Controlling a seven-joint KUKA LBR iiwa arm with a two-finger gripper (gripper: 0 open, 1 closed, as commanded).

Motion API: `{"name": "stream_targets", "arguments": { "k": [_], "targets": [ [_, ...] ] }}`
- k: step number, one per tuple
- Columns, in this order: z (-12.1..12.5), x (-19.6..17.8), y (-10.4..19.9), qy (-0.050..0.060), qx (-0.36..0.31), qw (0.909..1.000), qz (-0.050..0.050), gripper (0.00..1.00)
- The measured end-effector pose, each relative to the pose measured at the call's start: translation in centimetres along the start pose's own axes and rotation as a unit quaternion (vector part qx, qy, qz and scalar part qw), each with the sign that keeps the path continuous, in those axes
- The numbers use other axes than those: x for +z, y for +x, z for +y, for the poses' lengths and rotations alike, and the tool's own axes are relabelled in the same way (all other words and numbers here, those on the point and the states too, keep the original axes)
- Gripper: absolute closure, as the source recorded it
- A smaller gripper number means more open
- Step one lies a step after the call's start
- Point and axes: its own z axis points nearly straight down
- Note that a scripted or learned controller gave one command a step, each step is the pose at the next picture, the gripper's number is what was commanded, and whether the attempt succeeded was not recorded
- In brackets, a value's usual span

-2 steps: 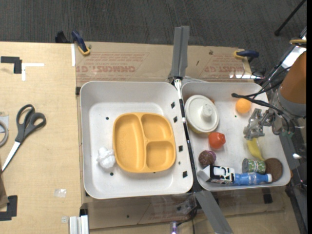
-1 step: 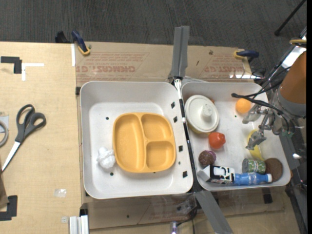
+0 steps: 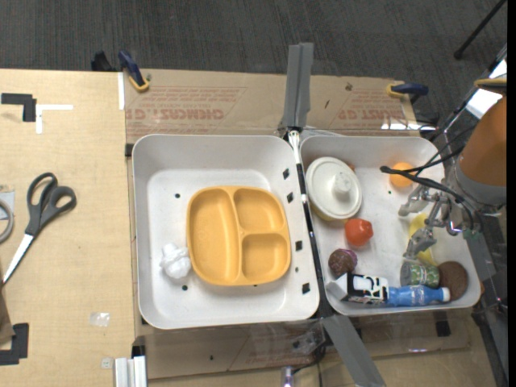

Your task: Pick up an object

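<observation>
- Yellow object (image 3: 421, 234) sits in right bin (image 3: 379, 145), just beside my gripper (image 3: 422, 230).
- Gripper low over it; open or closed, I can't tell.
- Green can (image 3: 420, 275) just below.

yellow object (image 3: 420, 234) — small, partly hidden | right bin (image 3: 379, 145), right side | just below tool (image 3: 425, 218)

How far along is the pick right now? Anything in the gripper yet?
Nothing looks picked: the red ball, white lidded bowl and blue bottle all lie in the right bin. In hand: the gripper hangs low by the yellow piece near its right wall. Left: grasp and lift.
</observation>
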Motion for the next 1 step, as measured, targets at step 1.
{"name": "stream_targets", "arguments": {
  "k": [1],
  "targets": [
    [0.06, -1.05, -0.19, 0.001, -0.001, 1.0, -0.003, 1.0]
  ]
}}
